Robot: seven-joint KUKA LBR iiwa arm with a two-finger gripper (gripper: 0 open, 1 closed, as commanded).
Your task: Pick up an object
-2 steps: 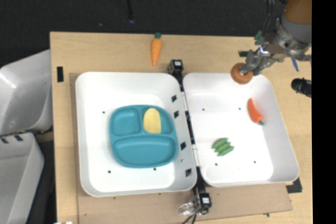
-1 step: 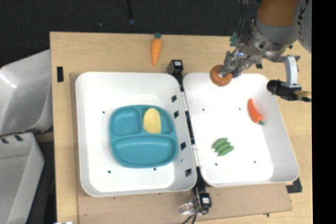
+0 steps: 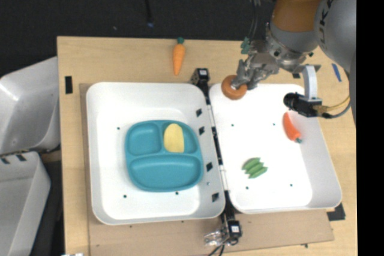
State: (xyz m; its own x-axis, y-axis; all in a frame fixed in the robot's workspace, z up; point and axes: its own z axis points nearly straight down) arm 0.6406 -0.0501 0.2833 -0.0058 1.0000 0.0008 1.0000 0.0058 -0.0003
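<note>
Hanging over the far left corner of the right bin (image 3: 312, 189), the gripper (image 3: 243, 82) touched a small brown round object (image 3: 233, 88); whether it gripped, I cannot tell. The object seemed light, stiff and smooth, best grasped across its sides.

lab/test cell | robot arm (image 3: 312, 3) over plywood bench (image 3: 120, 54) | 2 white bins (image 3: 102, 189) clipped tog. | toy food props | black backdrop, cables
</note>
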